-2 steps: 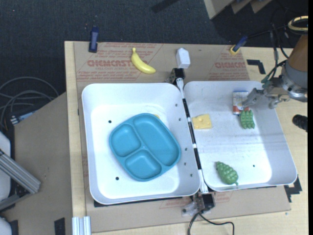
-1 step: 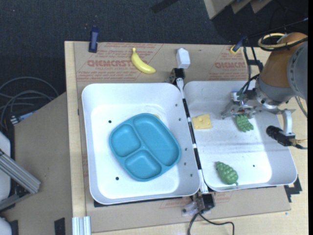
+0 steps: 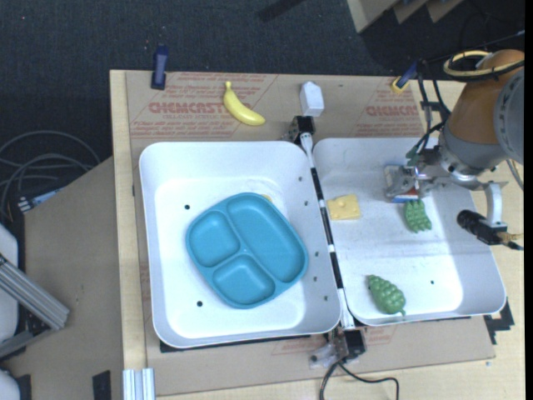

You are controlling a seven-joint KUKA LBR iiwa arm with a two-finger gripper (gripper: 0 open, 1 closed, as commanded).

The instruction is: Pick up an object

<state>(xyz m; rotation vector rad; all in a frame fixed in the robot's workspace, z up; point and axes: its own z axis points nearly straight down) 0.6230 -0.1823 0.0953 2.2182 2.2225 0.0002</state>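
My gripper (image 3: pixel 407 187) is low over the upper middle of the right bin (image 3: pixel 466 286), reaching in from the right. A green knobbly object (image 3: pixel 416 216) lies on the bin floor directly under and in front of it, touching or nearly touching the gripper's tip. A yellow wedge (image 3: pixel 344 207) sits near that bin's left wall. A second green bumpy object (image 3: pixel 386 294) lies near the bin's front edge.
A blue divided plate (image 3: pixel 245 248) lies in the left bin (image 3: pixel 166 182). A toy banana (image 3: pixel 241 107) rests on the bench behind the bins. The arm's orange band (image 3: pixel 475 111) and a black fitting (image 3: pixel 481 225) overhang the right bin's right side.
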